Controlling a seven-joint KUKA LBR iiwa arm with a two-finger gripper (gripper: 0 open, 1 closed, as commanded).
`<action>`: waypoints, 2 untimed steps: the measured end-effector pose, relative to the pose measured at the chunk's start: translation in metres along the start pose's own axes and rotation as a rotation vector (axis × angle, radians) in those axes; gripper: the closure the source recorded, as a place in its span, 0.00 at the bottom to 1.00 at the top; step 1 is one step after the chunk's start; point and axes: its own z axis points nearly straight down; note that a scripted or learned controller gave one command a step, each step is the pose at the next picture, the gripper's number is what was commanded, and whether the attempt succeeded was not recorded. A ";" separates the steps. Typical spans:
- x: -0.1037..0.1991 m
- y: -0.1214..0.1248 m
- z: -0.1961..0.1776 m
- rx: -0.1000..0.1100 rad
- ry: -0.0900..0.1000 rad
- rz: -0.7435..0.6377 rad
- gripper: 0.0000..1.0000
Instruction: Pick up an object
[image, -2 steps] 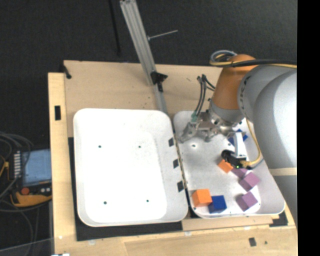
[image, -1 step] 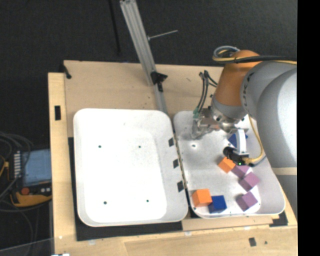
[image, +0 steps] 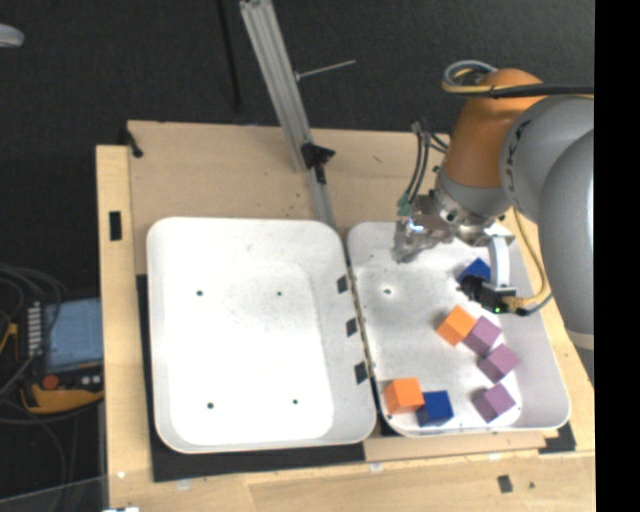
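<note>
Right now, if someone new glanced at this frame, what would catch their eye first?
Probably the big grey arm with its orange band, reaching in from the right, its gripper poised over the far end of the right white bin. Next, the cluster of small coloured foam cubes at that bin's near right: orange cubes, purple cubes and a blue cube.
</note>
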 end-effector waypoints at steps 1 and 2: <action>0.007 0.001 -0.062 -0.002 0.000 -0.001 1.00; 0.005 0.002 -0.103 0.000 0.000 -0.002 1.00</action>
